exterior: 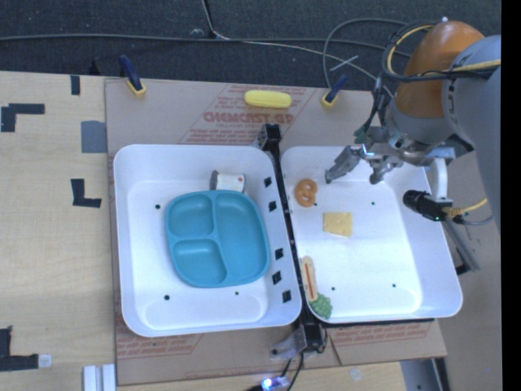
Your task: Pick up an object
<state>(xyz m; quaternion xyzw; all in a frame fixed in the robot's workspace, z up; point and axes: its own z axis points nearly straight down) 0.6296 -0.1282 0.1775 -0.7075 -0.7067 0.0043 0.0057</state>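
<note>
The right bin (407, 296) holds three small items: a tan pretzel (305, 191) near its left wall, a yellow square of cheese (338, 223) in the middle, and a hot dog with a green end (311, 283) along the lower left edge. My gripper (356, 169) hangs over the upper part of this bin, to the right of and above the pretzel, open, fingers spread, nothing between them. The grey arm with its orange band (435, 63) comes in from the upper right.
The left bin (134, 243) holds a blue divided plate (216, 237) and a small white object (228, 181) behind it. A yellow banana-shaped toy (267, 98) lies on the cardboard behind the bins. Clamps and cables run along the bench's back edge.
</note>
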